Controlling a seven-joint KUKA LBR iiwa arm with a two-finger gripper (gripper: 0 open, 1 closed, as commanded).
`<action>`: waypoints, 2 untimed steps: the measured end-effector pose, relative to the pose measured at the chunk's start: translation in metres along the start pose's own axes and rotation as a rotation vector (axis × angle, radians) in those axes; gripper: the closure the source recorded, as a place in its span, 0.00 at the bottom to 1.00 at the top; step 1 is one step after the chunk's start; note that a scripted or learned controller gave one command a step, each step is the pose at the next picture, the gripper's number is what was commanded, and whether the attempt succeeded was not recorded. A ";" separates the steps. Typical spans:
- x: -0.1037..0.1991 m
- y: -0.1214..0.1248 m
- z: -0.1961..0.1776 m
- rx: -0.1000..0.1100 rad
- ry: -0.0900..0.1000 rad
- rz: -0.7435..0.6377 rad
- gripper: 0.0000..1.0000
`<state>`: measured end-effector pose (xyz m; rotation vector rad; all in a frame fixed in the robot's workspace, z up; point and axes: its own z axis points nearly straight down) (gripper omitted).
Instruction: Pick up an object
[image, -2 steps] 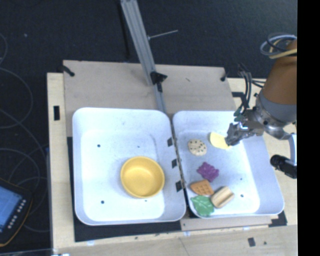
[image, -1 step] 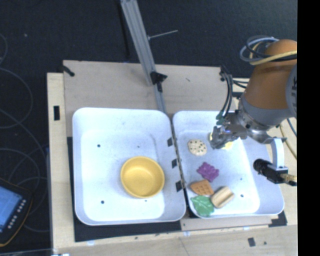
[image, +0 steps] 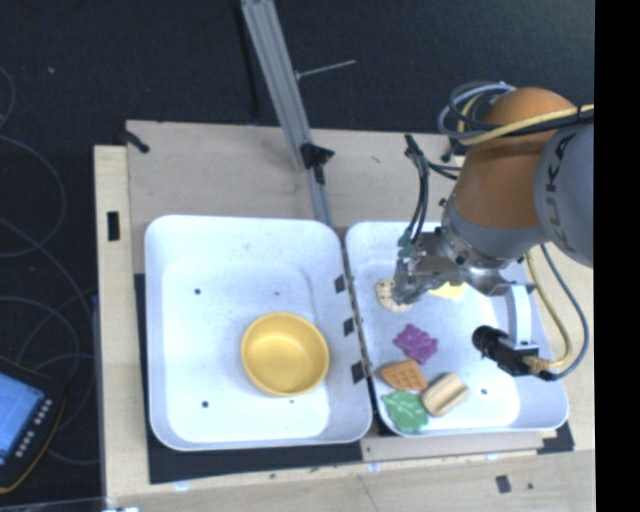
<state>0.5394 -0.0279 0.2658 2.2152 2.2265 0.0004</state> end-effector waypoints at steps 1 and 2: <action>0.046 -0.007 0.018 0.001 0.000 -0.001 1.00; 0.093 -0.009 0.013 -0.001 0.002 -0.004 1.00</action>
